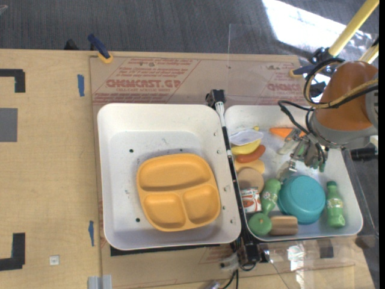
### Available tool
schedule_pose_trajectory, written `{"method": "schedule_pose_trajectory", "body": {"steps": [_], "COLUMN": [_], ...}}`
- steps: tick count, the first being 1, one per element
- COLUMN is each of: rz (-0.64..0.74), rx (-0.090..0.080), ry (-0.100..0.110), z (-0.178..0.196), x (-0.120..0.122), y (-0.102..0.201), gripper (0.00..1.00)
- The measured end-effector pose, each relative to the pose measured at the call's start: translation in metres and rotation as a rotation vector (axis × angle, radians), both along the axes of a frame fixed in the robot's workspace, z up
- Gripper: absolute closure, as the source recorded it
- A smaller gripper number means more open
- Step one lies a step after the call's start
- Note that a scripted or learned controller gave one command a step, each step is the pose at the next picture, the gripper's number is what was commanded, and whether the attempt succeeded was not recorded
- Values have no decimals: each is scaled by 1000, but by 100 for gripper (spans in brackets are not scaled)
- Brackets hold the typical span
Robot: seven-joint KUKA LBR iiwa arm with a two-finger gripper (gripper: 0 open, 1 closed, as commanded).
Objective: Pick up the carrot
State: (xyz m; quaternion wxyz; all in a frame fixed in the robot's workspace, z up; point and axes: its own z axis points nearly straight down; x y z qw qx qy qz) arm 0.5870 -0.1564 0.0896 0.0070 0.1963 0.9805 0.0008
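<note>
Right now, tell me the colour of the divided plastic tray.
Yellow-orange divided plastic tray, clearest in the camera view.

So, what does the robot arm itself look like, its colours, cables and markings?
The grey KUKA arm carries a broad, glossy orange band above its wrist. Thin black cables loop loosely beside that band and run down towards the small metallic two-finger gripper, which looks silver-grey with dark parts. No printed markings can be read on it from this camera view.

— How crowded is it around the teal bowl (pixel 302 199)?
— Packed: a green bottle (pixel 334 205) just right of it, another green bottle (pixel 269 195) and a can (pixel 249 200) left, a wooden block (pixel 283 224) below.
— Open space?
— Far left of the bowl, around the yellow divided tray (pixel 178 190) in the left bin (pixel 114 179).
</note>
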Motion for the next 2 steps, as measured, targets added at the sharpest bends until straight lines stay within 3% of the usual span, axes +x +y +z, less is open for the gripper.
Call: {"method": "schedule_pose_trajectory", "body": {"steps": [1, 2], "rz": [-229, -228], "rx": [5, 1], "ry": [16, -7], "z": [-2, 14], "x": [53, 59], "y": [-25, -26], "gripper": [0, 100]}}
